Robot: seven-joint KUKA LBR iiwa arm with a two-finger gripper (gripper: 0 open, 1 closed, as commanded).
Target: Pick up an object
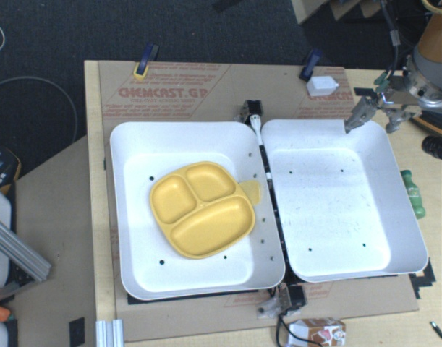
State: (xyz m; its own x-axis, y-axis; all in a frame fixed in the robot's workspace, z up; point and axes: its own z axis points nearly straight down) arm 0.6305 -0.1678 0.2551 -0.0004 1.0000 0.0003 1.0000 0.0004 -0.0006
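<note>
a brown cardboard-covered bench (206,85) with red printed lettering is lying under two shallow white plastic bins set side by side and touching along their inner edges. the left white bin (134,150) is holding a yellow plastic divided plate (202,209) with three compartments, which is resting flat near the middle of that bin, turned at a slant, with a small yellow tab sticking out at its right edge toward the divider between the bins. the right white bin (380,165) is showing its speckled floor with a few small dark dots. the grey robot arm is reaching in from the upper right, and its two-finger gripper (371,117) is hovering at the far right corner of the right bin, above the rim; its jaws are standing spread apart with nothing between them, well away from the plate. a green marker-like object (413,192) is lying on the bench just outside the right bin's right wall, and a small white block (322,86) is sitting behind the bins near a blue clamp (310,64).
</note>
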